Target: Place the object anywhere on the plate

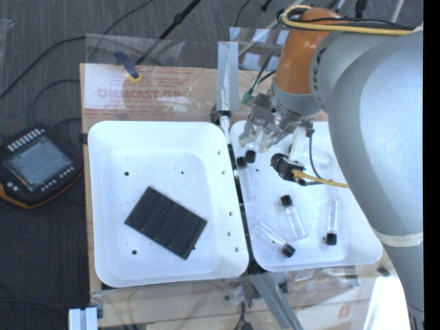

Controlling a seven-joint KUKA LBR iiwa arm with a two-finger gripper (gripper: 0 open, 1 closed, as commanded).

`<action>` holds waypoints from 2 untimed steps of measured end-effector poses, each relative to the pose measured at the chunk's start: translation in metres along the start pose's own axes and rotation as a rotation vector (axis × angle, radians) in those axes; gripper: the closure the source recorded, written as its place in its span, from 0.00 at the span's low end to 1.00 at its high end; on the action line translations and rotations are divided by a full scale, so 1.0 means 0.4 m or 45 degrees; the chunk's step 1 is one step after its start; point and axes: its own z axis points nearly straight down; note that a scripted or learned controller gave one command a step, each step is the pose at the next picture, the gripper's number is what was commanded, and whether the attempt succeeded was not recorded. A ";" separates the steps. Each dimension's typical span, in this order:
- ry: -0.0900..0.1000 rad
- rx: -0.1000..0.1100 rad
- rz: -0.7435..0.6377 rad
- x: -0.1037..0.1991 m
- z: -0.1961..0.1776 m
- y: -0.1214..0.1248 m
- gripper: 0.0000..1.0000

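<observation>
A dark, ribbed rectangular plate lies flat in the left white bin, toward its front. Several clear vials with black caps lie in the right bin: one near the middle, one to its right, one at the front. My gripper hangs low over the back left corner of the right bin, below the orange band. A small vial with a black cap sits right at its tip; I cannot tell whether it is held. The arm hides the right bin's back right part.
A raised divider edge separates the two bins. A black-capped piece lies by that edge. A yellow cable crosses the right bin. A teach pendant rests on the floor to the left. Cardboard lies behind the left bin.
</observation>
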 end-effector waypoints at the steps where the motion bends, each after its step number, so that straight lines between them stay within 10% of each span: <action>1: 0.002 -0.005 -0.632 0.144 -0.003 0.031 1.00; 2: 0.001 -0.006 -0.905 0.289 -0.065 -0.009 1.00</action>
